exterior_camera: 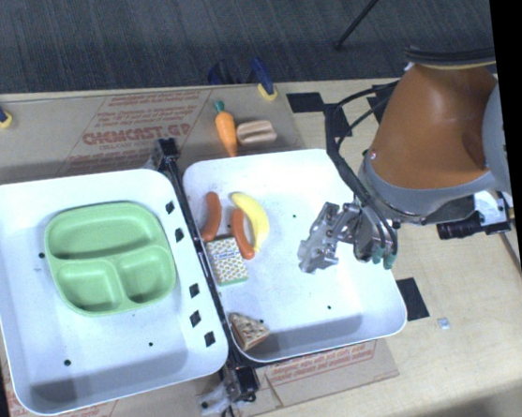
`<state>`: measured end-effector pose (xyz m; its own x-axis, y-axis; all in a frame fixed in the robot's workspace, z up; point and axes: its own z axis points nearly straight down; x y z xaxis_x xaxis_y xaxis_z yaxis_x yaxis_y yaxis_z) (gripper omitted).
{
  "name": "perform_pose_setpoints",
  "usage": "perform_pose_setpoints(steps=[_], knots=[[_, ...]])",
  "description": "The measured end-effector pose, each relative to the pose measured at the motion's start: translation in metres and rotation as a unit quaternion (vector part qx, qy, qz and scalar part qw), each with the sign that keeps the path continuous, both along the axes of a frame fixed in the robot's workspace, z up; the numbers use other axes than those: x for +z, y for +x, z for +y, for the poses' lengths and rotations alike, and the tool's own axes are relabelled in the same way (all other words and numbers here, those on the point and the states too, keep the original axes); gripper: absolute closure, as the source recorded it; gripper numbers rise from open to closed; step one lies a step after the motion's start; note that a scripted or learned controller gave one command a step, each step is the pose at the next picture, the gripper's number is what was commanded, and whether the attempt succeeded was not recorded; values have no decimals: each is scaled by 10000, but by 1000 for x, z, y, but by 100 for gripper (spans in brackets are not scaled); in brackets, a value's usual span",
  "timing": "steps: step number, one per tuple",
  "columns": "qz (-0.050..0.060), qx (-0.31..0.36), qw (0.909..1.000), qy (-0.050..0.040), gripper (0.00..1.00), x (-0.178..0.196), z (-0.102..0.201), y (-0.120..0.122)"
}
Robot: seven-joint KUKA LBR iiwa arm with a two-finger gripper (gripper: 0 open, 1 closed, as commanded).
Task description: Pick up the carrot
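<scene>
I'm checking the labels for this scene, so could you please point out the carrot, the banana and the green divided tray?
carrot (pixel 225 133): camera view, middle of its orange body.
banana (pixel 254 217): camera view, middle of its yellow curve.
green divided tray (pixel 104 218): camera view, rim of its large upper compartment.

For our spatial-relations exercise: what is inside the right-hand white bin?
Inside the right bin: a banana, two sausages, a small box, a sandwich wedge and the gripper. The arm covers the bin's right rim.
</scene>
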<state>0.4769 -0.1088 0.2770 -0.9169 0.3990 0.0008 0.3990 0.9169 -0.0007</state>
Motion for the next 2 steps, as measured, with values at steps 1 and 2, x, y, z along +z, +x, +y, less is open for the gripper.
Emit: perform_pose_setpoints(steps=[1, 2], knots=[[-8, 1019, 9948, -7, 100, 21, -76, 0], [4, 3125, 9499, 7, 100, -61, -41, 0]])
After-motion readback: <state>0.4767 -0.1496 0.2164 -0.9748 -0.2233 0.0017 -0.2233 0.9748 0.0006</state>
